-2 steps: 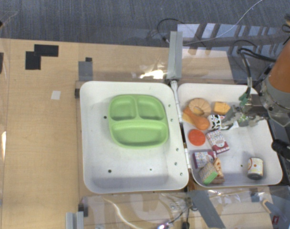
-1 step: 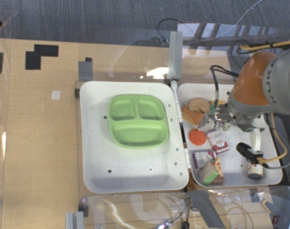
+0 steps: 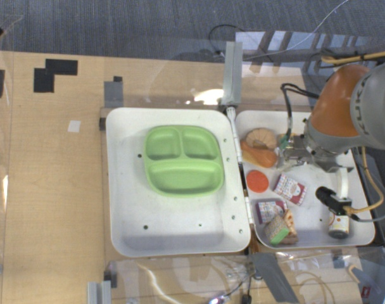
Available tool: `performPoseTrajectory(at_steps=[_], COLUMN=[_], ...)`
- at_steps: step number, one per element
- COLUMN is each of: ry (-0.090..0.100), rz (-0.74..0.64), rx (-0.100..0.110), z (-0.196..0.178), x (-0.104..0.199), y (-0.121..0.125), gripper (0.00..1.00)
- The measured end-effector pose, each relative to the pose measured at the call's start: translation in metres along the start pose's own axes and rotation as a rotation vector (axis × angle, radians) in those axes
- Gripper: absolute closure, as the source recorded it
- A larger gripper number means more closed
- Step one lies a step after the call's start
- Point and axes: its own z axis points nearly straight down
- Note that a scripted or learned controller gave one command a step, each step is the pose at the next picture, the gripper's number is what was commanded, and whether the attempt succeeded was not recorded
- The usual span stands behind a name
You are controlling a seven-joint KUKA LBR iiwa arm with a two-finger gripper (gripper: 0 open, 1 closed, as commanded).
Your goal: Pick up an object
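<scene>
Low over the upper middle of the right bin (image 3: 309,223), your gripper (image 3: 286,149) hangs just beside the right end of an orange food piece (image 3: 258,157). You cannot tell from this slanted view whether the jaws are spread or pressed together, and you cannot see anything pinched between them. The orange piece lies along the bin's left wall. A tan roll (image 3: 261,137) sits just above it, the two touching or nearly so.

Below the orange piece you have a flat red disc (image 3: 257,181), also near the left wall. To its right, just under the gripper, lies a red-and-white packet (image 3: 290,189), tilted. Lower still is a purple packet (image 3: 267,209), and against its lower right edge rests a tan wedge with a green patch (image 3: 281,228), close to the bin's near rim.

Behind the gripper, the grey arm (image 3: 376,106) with its orange band reaches in from the right, over the bin's far right corner.

Across the divider, the left bin (image 3: 129,220) holds a green divided plate (image 3: 183,160), lying flat near its middle, well apart from the gripper.
</scene>
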Motion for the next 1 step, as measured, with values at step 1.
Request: performPoseTrajectory(at_steps=[1], ry=[0.000], rz=[0.000], rx=[0.000], z=[0.0000], x=[0.0000], y=[0.0000], gripper=[0.00])
